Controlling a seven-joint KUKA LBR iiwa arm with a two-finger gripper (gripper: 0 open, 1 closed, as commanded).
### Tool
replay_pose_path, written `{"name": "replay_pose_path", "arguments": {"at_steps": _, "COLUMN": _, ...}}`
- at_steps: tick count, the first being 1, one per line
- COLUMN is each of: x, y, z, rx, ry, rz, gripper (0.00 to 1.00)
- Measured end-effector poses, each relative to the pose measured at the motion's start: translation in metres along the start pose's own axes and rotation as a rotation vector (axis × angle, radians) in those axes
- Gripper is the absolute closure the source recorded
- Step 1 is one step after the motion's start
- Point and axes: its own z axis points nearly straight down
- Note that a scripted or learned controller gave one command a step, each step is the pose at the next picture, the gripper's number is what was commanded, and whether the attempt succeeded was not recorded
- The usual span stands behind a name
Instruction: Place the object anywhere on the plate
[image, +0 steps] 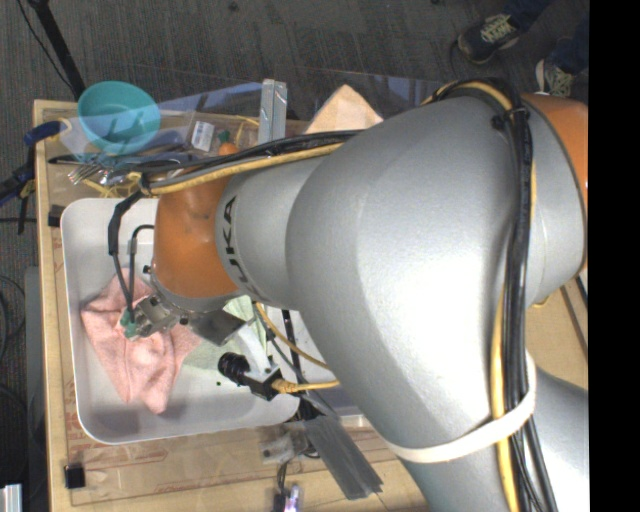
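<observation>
A crumpled pink cloth (140, 355) lies in the left part of the white bin (85, 250). My gripper (136, 320) hangs low over the cloth's upper edge, right at the fabric; whether it touches is unclear. A small green bit shows at its tip. A pale green flat piece (207, 360), possibly the plate, pokes out from under the arm just right of the cloth. The grey arm with its orange band (190, 250) hides most of it and the rest of the bin.
A teal bowl (118, 112), metal cutlery (95, 172) and clear plastic packaging (235, 118) sit on the bench behind the bin. A black cable plug (235, 367) dangles from the arm over the bin floor. The bin's front rim (150, 435) is close below.
</observation>
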Motion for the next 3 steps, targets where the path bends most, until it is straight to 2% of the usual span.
{"name": "replay_pose_path", "arguments": {"at_steps": 1, "x": 0.045, "y": -0.025, "z": 0.003, "rx": -0.009, "ry": -0.001, "rz": 0.226, "gripper": 1.0}}
{"name": "replay_pose_path", "arguments": {"at_steps": 2, "x": -0.005, "y": -0.064, "z": -0.067, "rx": 0.0, "ry": -0.001, "rz": 0.433, "gripper": 1.0}}
{"name": "replay_pose_path", "arguments": {"at_steps": 3, "x": -0.051, "y": -0.089, "z": -0.092, "rx": -0.002, "ry": -0.001, "rz": 0.298, "gripper": 1.0}}
